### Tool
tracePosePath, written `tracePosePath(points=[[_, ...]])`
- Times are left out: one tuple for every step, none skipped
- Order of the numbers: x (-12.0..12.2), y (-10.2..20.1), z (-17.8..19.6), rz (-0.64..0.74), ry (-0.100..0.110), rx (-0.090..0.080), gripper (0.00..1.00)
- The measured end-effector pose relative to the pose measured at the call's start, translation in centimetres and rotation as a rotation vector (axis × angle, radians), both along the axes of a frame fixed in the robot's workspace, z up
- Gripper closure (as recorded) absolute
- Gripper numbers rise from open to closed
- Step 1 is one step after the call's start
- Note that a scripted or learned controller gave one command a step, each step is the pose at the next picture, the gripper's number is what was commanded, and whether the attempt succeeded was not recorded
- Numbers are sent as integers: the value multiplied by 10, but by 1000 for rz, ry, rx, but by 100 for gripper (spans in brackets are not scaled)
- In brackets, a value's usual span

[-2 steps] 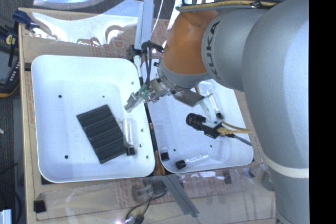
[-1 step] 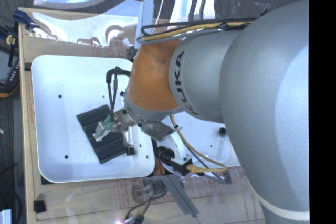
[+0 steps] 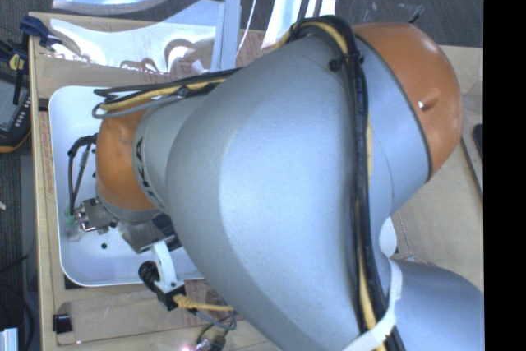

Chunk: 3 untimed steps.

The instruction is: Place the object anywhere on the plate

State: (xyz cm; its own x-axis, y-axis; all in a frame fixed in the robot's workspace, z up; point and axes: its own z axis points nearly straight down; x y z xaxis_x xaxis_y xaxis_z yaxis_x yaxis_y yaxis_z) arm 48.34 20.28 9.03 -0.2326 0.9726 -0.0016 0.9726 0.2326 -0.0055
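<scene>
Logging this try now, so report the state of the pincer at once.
Pincer: low over the left bin, mostly hidden beneath the arm; open, closed or holding cannot be told.

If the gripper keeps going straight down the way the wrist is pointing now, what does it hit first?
Probably the white floor of the left bin. The arm hides the gripper and whatever lies beneath it, so an object or plate could sit in that line. Depth is unclear from this view.
</scene>
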Motion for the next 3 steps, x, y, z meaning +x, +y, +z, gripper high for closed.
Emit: tracePosePath(points=[[-8, 7, 0, -262, -2, 0, 0], [-8, 6, 0, -262, -2, 0, 0], [-8, 6, 0, -262, -2, 0, 0]])
